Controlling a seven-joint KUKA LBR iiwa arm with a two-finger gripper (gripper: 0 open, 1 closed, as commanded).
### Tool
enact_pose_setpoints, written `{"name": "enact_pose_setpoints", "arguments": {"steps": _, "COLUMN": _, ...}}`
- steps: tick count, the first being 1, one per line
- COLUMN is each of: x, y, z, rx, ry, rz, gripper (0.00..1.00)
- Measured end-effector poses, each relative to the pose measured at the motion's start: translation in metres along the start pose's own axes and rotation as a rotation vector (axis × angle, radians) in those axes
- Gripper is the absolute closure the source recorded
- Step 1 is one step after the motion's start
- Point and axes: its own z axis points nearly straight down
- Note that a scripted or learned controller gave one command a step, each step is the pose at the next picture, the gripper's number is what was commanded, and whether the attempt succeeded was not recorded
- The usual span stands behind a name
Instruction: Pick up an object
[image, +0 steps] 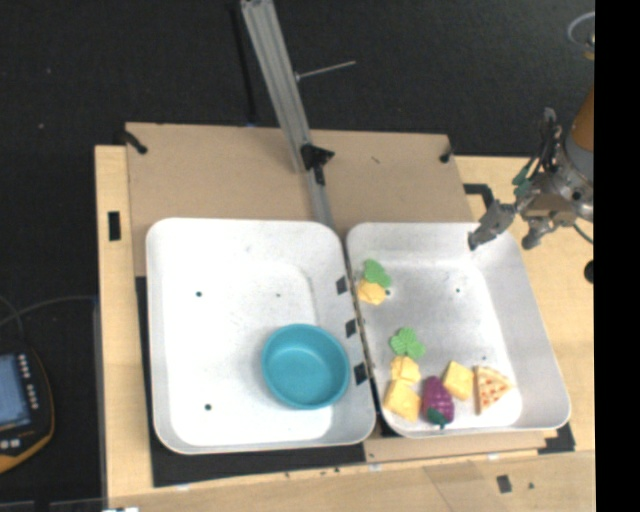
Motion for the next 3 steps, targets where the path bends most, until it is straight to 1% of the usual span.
{"name": "enact_pose_setpoints", "arguments": {"steps": 1, "x": 0.0, "y": 0.0, "z": 0.0, "rx": 0.0, "ry": 0.0, "rz": 0.0, "gripper": 0.0}}
{"name": "enact_pose_setpoints", "arguments": {"steps": 2, "x": -0.003, "y": 0.006, "z": 0.044, "rx": 0.004, "ry": -0.001, "rz": 0.003, "gripper": 0.0}}
{"name": "enact_pose_setpoints", "arguments": {"steps": 3, "x": -0.01, "y": 0.002, "z": 0.088, "rx": 0.005, "ry": -0.002, "rz": 0.005, "gripper": 0.0}}
